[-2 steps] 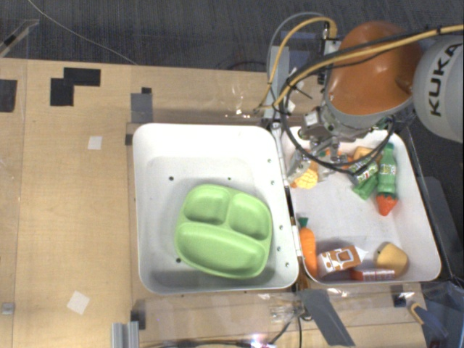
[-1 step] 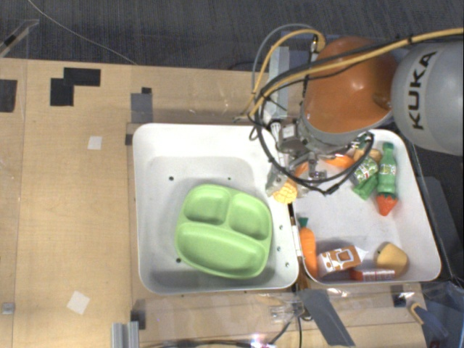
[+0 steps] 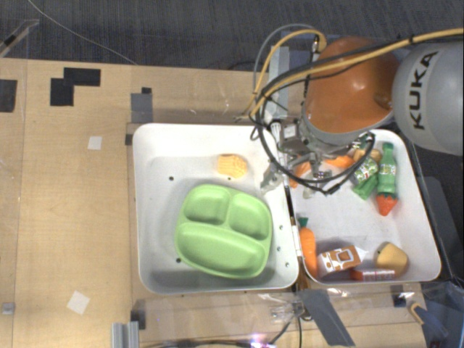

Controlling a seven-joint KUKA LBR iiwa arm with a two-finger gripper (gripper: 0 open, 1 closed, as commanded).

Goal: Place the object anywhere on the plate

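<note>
Camera view: a green three-compartment plastic plate (image 3: 225, 230) sits in the left white bin (image 3: 156, 194), a small yellow-orange object (image 3: 232, 166) above it. The gripper (image 3: 290, 174) hovers over the bins' shared edge, its state impossible to tell.

A grey robot arm (image 3: 428, 100) enters from the right side of the view, with white KUKA lettering on its curved casing. A broad orange band (image 3: 348, 85) caps the wrist, seen almost from straight above. Yellow and black cables loop over and around the wrist. The gripper (image 3: 304, 167) hangs beneath it, pointing downward, largely hidden by wrist and cabling.
</note>
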